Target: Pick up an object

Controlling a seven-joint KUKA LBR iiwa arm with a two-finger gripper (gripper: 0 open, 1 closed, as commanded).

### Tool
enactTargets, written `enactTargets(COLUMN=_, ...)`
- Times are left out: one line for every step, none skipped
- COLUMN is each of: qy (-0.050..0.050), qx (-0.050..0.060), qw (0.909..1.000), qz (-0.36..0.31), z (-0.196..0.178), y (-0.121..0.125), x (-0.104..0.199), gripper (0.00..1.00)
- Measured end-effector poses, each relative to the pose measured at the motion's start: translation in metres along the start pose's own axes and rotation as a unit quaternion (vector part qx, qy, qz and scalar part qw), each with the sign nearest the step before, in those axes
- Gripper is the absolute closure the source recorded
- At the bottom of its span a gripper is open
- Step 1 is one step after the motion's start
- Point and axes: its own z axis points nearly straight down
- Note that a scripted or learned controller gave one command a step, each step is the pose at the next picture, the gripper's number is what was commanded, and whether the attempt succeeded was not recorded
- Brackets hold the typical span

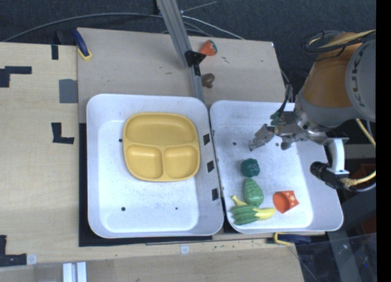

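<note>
jaws point(264, 140) look spread from what i see, w/ nothing between them, hanging over the upper part of the right bin point(324, 213), tips pointing toward the bin's left side. arm point(333, 91) comes in from the right, orange band above the wrist.

objs i could pick are all in the right bin, below the jaws: a dark green round piece point(249, 167) near bin centre, closest to the jaws but apart from them. just below it a lighter green bumpy piece point(253, 192). at the bin's lower edge a dark green long piece point(244, 215) lies across, touching a yellow piece point(264, 213) that sticks out on its right. an orange-red piece point(285, 201) sits to the right of those, near but not touching afaict.

left bin point(104, 213) holds a yellow divided tray point(162, 146), three compartments, sitting in the upper half of that bin.

on the tabletop point(128, 60) behind the bins: a grey pole point(174, 18) slanting up, a small orange-green thing point(209, 47) beside its base, and a brownish blob point(208, 80) just below that.
</note>
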Motion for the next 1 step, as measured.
enactTargets(qy=0.0, qx=0.0, qw=1.0, qz=0.0, z=-0.0001, y=0.0, x=-0.0002, gripper=0.0)
